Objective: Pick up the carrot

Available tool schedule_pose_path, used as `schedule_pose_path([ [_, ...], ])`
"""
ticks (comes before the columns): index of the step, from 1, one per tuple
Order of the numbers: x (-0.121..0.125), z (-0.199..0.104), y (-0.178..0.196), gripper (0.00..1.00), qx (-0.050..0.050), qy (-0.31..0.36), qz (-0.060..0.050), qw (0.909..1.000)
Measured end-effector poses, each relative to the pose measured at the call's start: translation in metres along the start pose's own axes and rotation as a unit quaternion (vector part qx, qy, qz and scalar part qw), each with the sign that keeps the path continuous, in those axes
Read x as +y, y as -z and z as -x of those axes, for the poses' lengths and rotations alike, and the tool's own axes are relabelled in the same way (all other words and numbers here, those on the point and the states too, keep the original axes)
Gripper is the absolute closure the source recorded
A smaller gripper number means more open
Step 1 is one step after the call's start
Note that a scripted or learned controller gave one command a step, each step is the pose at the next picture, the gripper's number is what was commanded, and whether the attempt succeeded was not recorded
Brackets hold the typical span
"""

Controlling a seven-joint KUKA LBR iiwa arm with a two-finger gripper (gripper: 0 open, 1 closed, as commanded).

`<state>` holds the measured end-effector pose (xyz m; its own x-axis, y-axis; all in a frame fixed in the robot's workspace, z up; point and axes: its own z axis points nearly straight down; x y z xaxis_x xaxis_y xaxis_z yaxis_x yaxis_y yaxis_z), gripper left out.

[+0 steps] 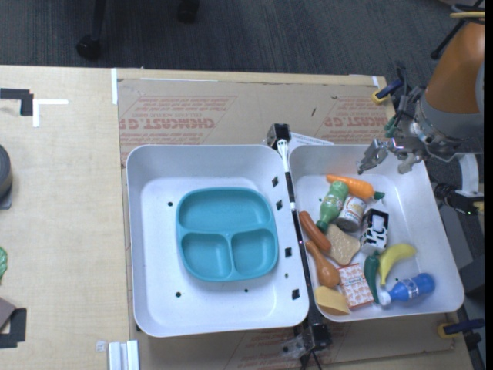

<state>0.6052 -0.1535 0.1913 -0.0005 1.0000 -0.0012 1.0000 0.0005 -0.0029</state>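
Below-left of the claw (pixel 375 159), carrot (pixel 350 185).

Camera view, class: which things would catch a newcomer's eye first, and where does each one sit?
The teal plastic plate with three compartments sits alone in the left white bin. The right white bin holds a crowded heap of toy food, with the orange carrot with a green top near its far edge and a yellow banana nearer the front. The grey arm's two-finger gripper hangs just beyond the carrot.
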Motion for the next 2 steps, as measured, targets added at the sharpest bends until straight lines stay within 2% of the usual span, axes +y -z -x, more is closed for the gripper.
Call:
schedule_pose_path([
  [1, 0.0217, 0.0078, -0.0988, 0.0, 0.0, 0.026, 0.001, 0.9997],
  [2, 0.021, 0.0085, -0.0898, 1.0, 0.0, 0.027, -0.002, 0.9996],
])
